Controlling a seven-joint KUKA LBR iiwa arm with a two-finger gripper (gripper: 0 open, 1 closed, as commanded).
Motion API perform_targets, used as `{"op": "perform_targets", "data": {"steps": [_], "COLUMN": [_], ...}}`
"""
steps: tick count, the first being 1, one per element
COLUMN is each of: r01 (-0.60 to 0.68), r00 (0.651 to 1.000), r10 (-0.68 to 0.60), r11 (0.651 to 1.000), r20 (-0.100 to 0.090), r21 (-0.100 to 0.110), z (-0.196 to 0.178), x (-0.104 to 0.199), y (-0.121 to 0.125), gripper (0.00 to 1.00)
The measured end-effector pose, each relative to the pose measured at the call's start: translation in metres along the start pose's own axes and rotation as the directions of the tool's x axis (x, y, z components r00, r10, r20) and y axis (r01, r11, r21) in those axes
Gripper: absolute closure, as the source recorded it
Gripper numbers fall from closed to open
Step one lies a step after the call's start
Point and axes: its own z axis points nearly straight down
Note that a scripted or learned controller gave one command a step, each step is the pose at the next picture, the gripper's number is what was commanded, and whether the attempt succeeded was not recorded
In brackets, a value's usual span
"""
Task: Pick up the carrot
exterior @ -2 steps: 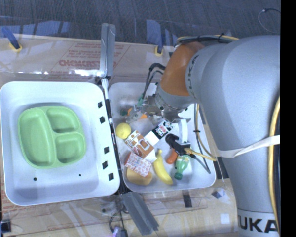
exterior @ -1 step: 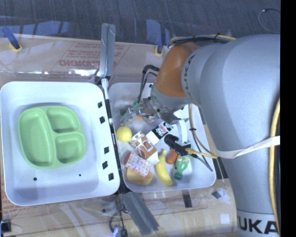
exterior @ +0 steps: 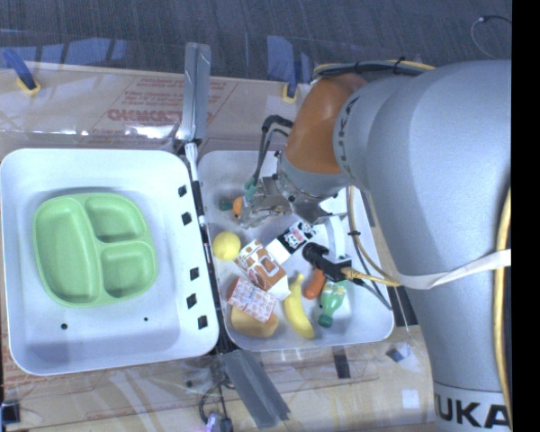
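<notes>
Gripper [exterior: 263,201] hangs low in the right bin [exterior: 218,171], near its far left part; whether it holds anything cannot be told from this angle. Just at its left lies the carrot [exterior: 238,207], small and orange, touching or nearly so. Nearer the camera sit a lemon [exterior: 226,246], a banana [exterior: 297,310] and a green bottle [exterior: 329,305]. Left bin [exterior: 18,331] carries a green divided plate [exterior: 92,248].
</notes>
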Motion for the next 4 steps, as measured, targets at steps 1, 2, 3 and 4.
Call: {"op": "perform_targets", "data": {"steps": [1,2,3,4], "r01": [0.082,0.082,-0.059,-0.137], "r00": [0.997,0.997,0.998,0.991], "r10": [-0.082,-0.082,0.059,0.137], "r11": [0.997,0.997,0.998,0.991], "r20": [0.003,0.004,0.002,0.002], "r21": [-0.009,-0.008,-0.005,-0.008], "z": [-0.094,-0.094,-0.092,-0.092], "x": [0.093,0.092,0.058,0.073], "y": [0.055,0.054,-0.033,-0.023], "gripper": [1.0,0.0,0.0,0.0]}}
